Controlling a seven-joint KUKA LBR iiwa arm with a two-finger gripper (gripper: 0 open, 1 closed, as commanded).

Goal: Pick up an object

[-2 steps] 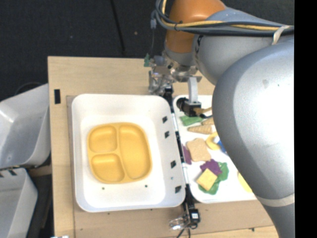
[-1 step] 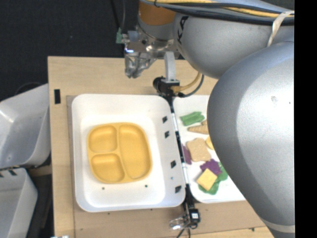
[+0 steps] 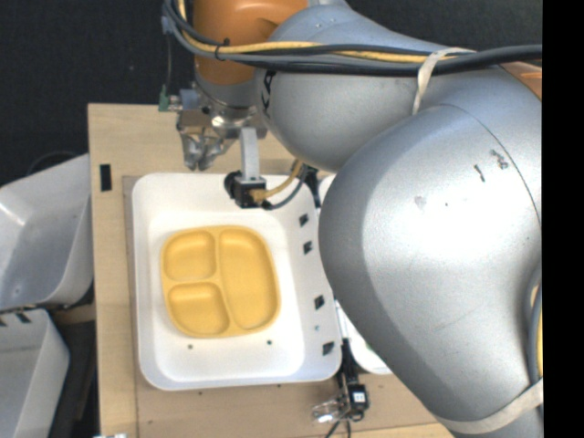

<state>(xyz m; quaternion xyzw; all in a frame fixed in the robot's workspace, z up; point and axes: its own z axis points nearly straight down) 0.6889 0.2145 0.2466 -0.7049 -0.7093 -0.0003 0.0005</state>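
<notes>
A yellow plate with three compartments [image 3: 220, 280] lies flat in the middle of the left white bin [image 3: 283, 359]. My gripper [image 3: 202, 153] hangs under the orange wrist band, over the bin's far rim and the bench just beyond it. It is well behind the plate and apart from it. I see nothing held at its tip.
The grey arm covers most of the right bin [image 3: 367, 361], of which a sliver of rim shows. A small metal clip with a cable [image 3: 339, 407] sits at the bench's front edge. White casings [image 3: 44, 235] stand off the bench to the left.
</notes>
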